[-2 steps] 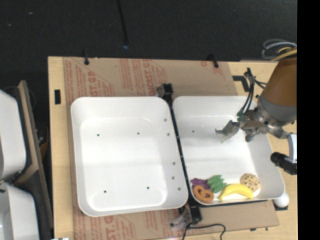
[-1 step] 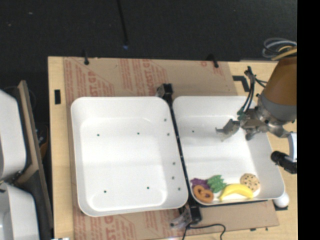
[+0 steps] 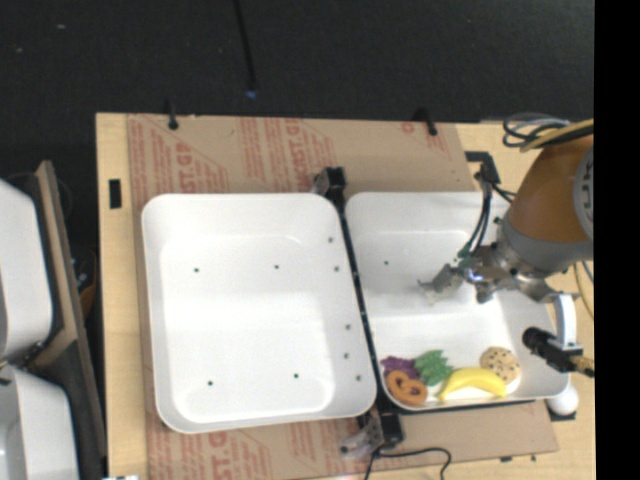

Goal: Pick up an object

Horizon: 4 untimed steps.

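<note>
Several small toy foods lie along the near edge of the right bin: purple grapes, a brown pretzel-like piece, a green leafy piece, a yellow banana and a tan cookie. My gripper hangs over the middle of the right bin, well behind the toys and apart from them. The grey and orange arm comes in from the right.
The left bin sits beside the right one, with a black clip at the far end of the seam between them. Both bins rest on a cardboard sheet. White containers stand at the far left.
</note>
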### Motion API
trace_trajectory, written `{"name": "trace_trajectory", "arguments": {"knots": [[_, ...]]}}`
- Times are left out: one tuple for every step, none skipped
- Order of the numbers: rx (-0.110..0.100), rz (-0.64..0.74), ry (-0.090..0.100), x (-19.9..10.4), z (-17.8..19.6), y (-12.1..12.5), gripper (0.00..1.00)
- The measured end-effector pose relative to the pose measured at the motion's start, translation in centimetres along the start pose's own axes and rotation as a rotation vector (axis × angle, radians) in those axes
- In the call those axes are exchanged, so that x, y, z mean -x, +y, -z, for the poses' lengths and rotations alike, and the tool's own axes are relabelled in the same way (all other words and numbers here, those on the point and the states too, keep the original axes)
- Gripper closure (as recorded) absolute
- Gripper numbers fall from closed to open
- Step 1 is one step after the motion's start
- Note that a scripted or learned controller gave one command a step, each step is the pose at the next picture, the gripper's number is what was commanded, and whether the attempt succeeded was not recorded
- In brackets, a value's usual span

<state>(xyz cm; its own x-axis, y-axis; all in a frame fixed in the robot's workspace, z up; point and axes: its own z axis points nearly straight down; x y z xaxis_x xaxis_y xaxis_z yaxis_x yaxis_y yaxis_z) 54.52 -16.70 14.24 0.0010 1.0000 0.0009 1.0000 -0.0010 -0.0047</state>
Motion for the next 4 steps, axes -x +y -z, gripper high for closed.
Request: {"name": "trace_trajectory", "arguments": {"knots": [[0.002, 0.0, -0.001, 0.0, -4.4, -0.1, 0.0], [0.007, -0.001, -0.002, 0.1, -3.1, 0.1, 1.0], [0.009, -0.001, -0.002, 0.7, 1.3, 0.1, 1.0], [0.011, 0.001, -0.002, 0.4, 7.5, 0.3, 1.0]]}}
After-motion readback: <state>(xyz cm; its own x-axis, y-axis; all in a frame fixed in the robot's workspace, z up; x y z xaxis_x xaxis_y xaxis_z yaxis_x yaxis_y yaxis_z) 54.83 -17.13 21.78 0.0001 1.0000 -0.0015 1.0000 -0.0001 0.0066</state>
